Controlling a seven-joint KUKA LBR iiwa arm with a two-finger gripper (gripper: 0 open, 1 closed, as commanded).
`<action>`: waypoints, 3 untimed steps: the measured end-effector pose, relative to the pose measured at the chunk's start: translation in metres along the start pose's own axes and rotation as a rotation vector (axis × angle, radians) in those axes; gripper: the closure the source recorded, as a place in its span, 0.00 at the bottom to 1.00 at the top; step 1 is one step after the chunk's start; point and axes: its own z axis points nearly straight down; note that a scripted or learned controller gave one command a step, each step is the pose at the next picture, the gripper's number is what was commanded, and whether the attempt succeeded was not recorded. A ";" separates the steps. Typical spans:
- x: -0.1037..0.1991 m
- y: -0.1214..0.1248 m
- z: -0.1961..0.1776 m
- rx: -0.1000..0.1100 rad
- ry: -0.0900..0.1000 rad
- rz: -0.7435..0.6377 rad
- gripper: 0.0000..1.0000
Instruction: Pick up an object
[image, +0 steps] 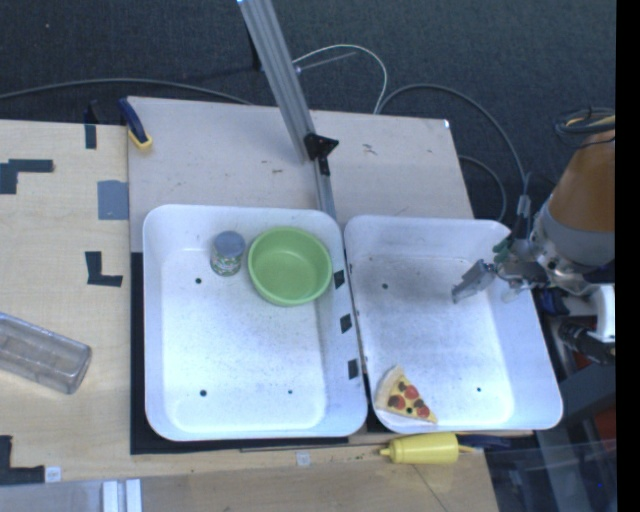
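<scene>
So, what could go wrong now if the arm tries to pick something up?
1. The pizza slice lies flat against the right bin's near-left corner wall; the tool may hit the rim or slide over it.
2. The green bowl and small can sit in the left bin, across the divider, a longer reach for the tool.

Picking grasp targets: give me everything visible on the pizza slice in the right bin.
The pizza slice looks like a small toy wedge, probably plastic or rubber: tan-yellow, with red round toppings and a darker spot or two. It lies flat on the floor of the right bin, in the near-left corner, with its narrow point toward the bin's far side and its wide edge toward the near rim. It sits against or very close to the left wall; contact is not clear. The tool is well apart from it.
</scene>
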 end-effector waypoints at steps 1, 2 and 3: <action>0.000 0.000 0.000 0.000 0.000 0.001 0.00; 0.008 -0.006 0.060 0.006 0.001 0.001 0.00; 0.008 -0.005 0.106 -0.002 -0.002 0.001 0.00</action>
